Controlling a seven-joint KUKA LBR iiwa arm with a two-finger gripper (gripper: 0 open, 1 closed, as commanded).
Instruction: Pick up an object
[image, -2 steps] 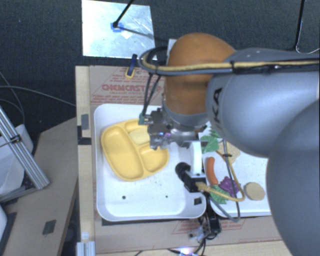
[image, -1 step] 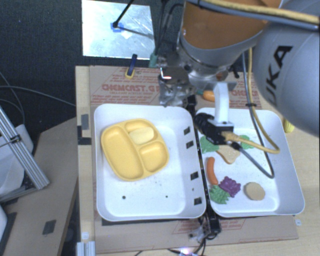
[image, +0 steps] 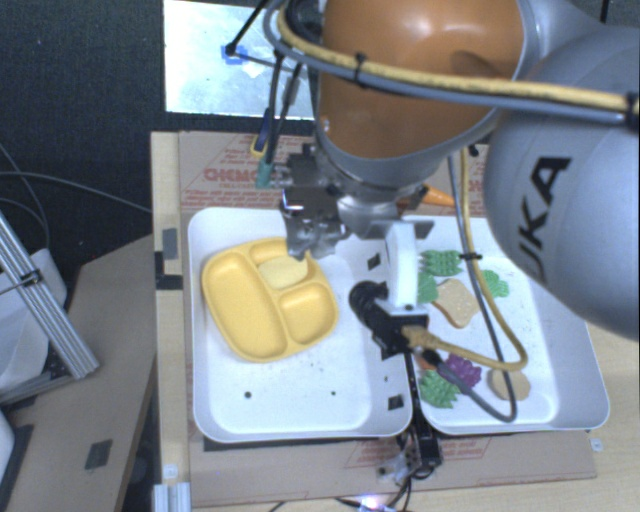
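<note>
Claw first: it hangs over the far part of the left bin, just above the far rim of the yellow tray. Whether it is wide or narrow cannot be told, since the wrist body covers it from above. Nothing can be seen held in it, and contact with the tray cannot be judged.

The yellow tray spreads from under the claw toward the near left. It is a dish divided into three compartments, lying flat on the bin floor and turned at a slant.

The bin's far wall is close behind the claw. To the claw's left, a narrow white strip separates the tray's rim from the bin's left wall. The widest bare floor is on the near side of the tray, running to the near wall, with more to the claw's right up to the divide between the bins.

Past that divide lies the right bin. It holds green leafy pieces, a bread slice, purple grapes and a tan round piece. All of these are well apart from the claw.
</note>
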